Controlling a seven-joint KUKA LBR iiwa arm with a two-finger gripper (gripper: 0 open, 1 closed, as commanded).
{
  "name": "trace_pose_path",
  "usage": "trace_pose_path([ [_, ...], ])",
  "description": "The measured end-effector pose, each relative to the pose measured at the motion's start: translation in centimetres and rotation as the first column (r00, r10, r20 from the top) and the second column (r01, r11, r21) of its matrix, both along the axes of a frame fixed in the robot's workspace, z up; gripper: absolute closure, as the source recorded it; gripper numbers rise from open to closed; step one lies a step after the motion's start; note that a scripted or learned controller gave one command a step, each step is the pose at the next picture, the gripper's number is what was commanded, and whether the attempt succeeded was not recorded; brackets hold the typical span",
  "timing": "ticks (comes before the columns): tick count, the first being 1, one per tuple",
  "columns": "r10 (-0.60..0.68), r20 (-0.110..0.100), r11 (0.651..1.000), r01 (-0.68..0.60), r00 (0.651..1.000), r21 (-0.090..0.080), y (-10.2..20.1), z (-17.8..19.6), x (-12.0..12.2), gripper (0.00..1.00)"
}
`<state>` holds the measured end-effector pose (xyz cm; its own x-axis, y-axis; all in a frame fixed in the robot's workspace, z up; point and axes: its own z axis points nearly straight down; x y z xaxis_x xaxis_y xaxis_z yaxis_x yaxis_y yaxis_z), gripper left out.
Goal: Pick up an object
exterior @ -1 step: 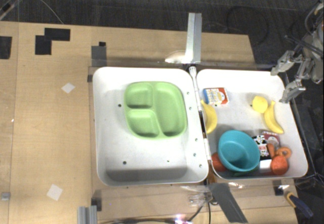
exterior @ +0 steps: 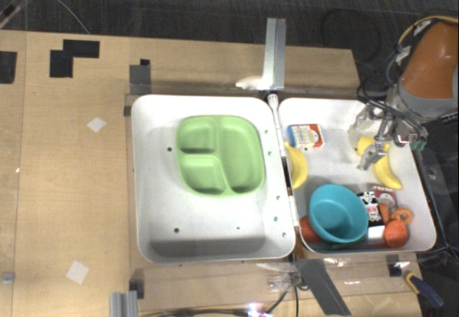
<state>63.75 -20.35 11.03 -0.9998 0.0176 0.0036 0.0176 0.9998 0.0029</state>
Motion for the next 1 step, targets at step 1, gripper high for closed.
trace_pose_path([
  [1, -0.088, 0.015, 0.996, 0.088, 0.996, -0.004, -0.05, -2.20, -1.33, 0.00],
])
